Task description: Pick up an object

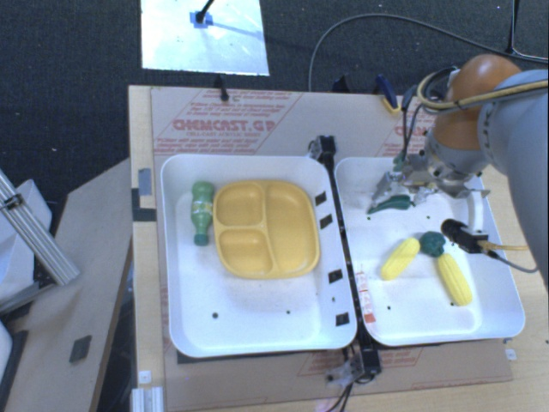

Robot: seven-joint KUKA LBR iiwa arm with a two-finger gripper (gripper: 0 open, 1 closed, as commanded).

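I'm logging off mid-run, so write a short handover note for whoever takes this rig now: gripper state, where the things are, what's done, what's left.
Gripper: low over the far-left part of the right bin, right at a dark green object. Whether it grips the object cannot be told from this view.

Right bin: two yellow corn cobs, one near the middle and one to its right, with a dark green round piece between them.

Left bin: yellow divided plate with a green bottle beside it on its left.

Done: arm positioned at the dark green object.
Left: confirm a grasp and lift; nothing is seen raised off the bin floor.
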